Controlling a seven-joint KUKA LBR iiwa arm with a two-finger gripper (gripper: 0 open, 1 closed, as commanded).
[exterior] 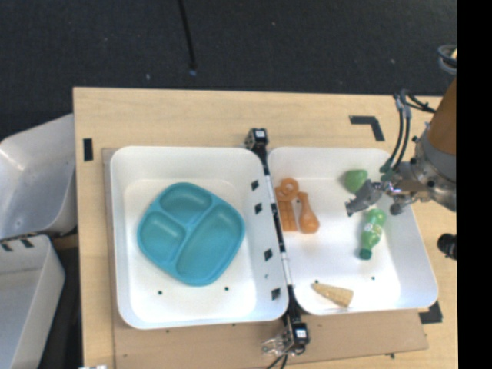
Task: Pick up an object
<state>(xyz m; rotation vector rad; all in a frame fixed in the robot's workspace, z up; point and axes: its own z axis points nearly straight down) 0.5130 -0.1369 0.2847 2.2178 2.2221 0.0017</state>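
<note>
My gripper (378,204) hangs over the right side of the right bin (407,283), its fingers spread open and nothing between them. Just below it lies a green bottle-shaped toy (371,235), upright in the picture, its top close to the fingertips. A rounded green object (354,180) sits just up and left of the gripper. Orange toy pieces (294,210) lie near the bin's left wall. A tan cone-like piece (333,293) rests near the front edge.
The left bin (123,298) holds a blue divided plate (191,233). A ridge with black clips (270,229) separates the two bins. Cables (400,133) trail from the arm at the right. Bare wooden bench (192,118) surrounds the bins.
</note>
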